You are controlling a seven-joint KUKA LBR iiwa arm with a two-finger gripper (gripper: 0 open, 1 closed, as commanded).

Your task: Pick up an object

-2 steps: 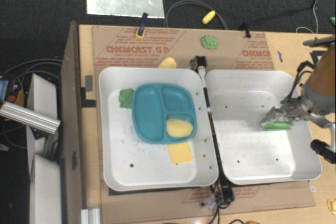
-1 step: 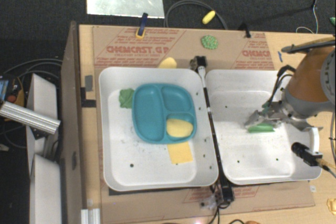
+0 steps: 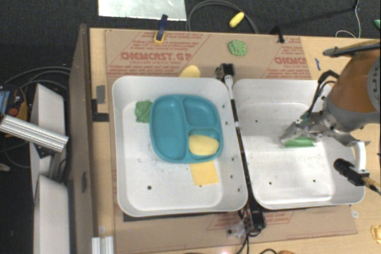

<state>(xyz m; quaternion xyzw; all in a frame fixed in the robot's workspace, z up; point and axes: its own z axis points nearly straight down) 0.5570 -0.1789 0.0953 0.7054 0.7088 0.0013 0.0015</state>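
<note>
In the right bin (image 3: 280,187), a small green object (image 3: 297,141) lies on the floor left of centre. My gripper (image 3: 299,131) reaches in from the right and is down right over it, touching or nearly touching its top. The grey wrist and orange band (image 3: 357,89) sit above the bin's right side. In the left bin (image 3: 128,146) a blue divided plate (image 3: 172,128) holds a yellow rounded piece (image 3: 203,144). A flat yellow square (image 3: 205,173) lies just in front of the plate, and a green leafy piece (image 3: 143,110) sits at its left edge.
Behind the bins, on the cardboard, sit a yellow lump (image 3: 190,72) and a green bumpy disc (image 3: 237,47). A yellow-tipped cable (image 3: 237,19) lies further back. The divider between the bins (image 3: 237,128) runs close to the gripper's left. A black part (image 3: 348,171) overhangs the right bin's front right.
</note>
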